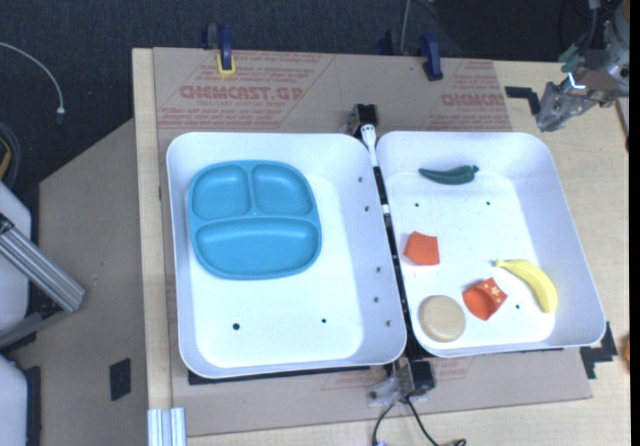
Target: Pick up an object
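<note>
1. Pincer sits at the top right, outside the right bin, well apart from every obj; nothing is held.
2. Candidates are all in the right bin: banana, green pepper, orange block, red piece, tan disc.
3. Best bet, imo: the pepper (nearest, lots of free space around it). Come straight down and close across its thin width.
4. Pincer is small and blurry, so can't tell its opening; the arm is cut off at the frame edge.

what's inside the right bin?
Right bin holds a green pepper, an orange block, a banana, a red piece and a tan disc. Nothing overlaps.
</note>
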Action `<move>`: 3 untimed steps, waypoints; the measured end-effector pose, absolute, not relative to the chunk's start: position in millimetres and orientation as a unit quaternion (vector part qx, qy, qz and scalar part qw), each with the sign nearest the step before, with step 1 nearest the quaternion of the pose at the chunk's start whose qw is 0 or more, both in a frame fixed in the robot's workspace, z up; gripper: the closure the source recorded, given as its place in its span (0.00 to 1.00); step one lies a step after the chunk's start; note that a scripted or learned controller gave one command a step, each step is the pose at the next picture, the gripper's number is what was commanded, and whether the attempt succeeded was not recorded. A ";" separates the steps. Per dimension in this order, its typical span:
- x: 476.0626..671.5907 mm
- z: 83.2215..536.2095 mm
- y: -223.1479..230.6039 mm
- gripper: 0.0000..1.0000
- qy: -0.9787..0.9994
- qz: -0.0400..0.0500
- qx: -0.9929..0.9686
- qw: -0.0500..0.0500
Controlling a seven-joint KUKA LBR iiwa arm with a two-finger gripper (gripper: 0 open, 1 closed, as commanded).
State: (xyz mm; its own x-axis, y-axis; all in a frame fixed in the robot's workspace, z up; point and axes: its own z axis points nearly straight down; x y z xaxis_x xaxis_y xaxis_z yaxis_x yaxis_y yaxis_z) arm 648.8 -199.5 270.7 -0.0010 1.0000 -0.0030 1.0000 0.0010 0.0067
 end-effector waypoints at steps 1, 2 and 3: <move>652.3 255.3 -141.9 1.00 0.709 0.000 0.705 -0.001; 652.4 241.0 -94.5 1.00 0.709 0.000 0.706 -0.001; 649.9 247.1 -46.7 1.00 0.708 -0.001 0.706 -0.001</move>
State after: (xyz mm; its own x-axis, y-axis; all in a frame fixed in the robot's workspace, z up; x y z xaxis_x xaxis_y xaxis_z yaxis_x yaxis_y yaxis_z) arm 649.9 -46.7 247.1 -0.0027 1.0000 0.0004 1.0000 0.0027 -0.0018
